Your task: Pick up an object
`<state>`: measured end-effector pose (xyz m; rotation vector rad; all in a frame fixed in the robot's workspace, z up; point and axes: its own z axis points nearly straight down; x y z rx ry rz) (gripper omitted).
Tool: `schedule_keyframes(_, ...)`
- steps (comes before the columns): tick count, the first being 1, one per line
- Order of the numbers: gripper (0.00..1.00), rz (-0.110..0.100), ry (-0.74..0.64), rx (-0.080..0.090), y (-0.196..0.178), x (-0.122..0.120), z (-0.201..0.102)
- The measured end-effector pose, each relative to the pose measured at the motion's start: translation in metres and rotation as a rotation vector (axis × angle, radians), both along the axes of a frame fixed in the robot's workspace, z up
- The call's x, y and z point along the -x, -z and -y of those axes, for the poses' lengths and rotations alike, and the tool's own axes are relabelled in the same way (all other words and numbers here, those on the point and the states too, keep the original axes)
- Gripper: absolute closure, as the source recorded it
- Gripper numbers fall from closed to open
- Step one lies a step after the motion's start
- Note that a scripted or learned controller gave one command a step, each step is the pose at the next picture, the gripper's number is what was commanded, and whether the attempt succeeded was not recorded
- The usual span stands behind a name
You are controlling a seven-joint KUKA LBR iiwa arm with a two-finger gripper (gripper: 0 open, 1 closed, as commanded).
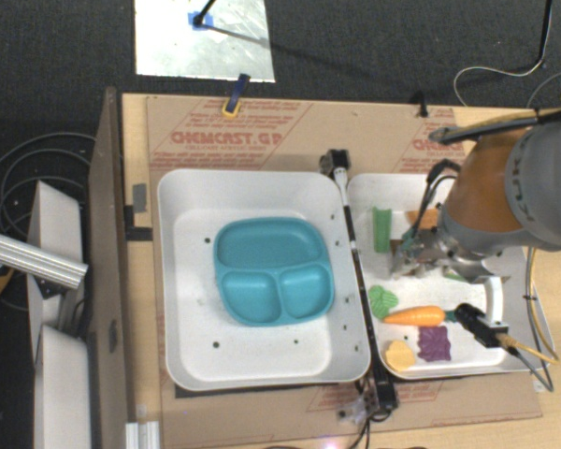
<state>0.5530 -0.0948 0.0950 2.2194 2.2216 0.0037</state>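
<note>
The tool (416,258) hangs low over the middle of the right bin (393,190); how wide it stands I cannot tell. The green block (381,230) lies just beside it toward the bin's left edge, long axis front-to-back.

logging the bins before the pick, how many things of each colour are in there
blue: 1, divided plate
green: 2, block, leafy piece
orange: 1, carrot
yellow: 1, lump
purple: 1, grape bunch
total: 6
half-hidden orange bit beside the block: not counted
</note>
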Motion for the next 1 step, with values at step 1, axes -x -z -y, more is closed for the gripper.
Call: schedule_keyframes(1, 1.00, 0.010, -0.011, -0.001, -0.0955, -0.0270, -0.0646)
